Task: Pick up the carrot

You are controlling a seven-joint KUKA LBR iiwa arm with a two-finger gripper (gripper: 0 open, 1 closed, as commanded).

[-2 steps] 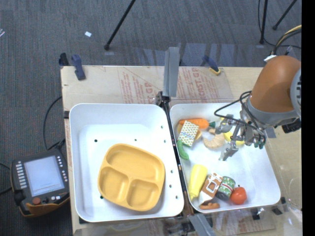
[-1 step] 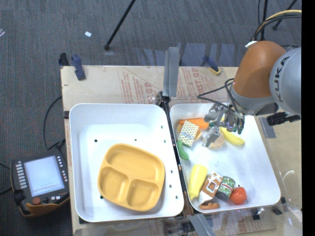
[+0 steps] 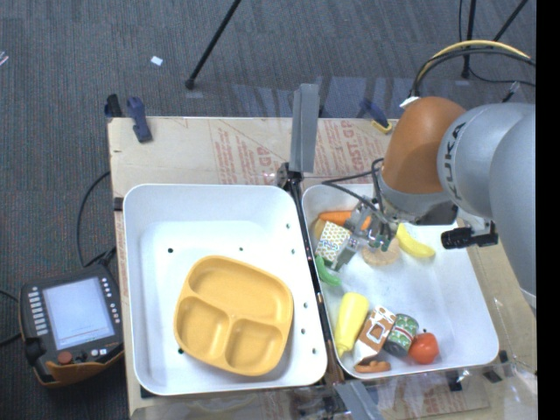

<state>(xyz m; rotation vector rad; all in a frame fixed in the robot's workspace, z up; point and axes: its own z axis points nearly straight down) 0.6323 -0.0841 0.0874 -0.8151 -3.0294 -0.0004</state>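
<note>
The carrot point(image 3: 335, 218) is a small orange piece lying at the far left of the right bin point(image 3: 455, 304), partly tucked behind a patterned box point(image 3: 330, 238). My gripper point(image 3: 362, 236) hangs low over the bin just right of the carrot, its tip near the box's right edge and a round tan piece point(image 3: 381, 254). Nothing can be seen held in it. The arm's orange band point(image 3: 423, 147) rises behind it and hides the bin's far right part.
Around the gripper lie a yellow banana point(image 3: 416, 245) and a green piece point(image 3: 328, 275). Nearer the front are a yellow vegetable point(image 3: 350, 319), a small carton point(image 3: 377, 328), a green can point(image 3: 403, 333), a tomato point(image 3: 423, 347) and a sausage point(image 3: 372, 367). The left bin point(image 3: 157, 226) holds a yellow divided plate point(image 3: 234, 315).
</note>
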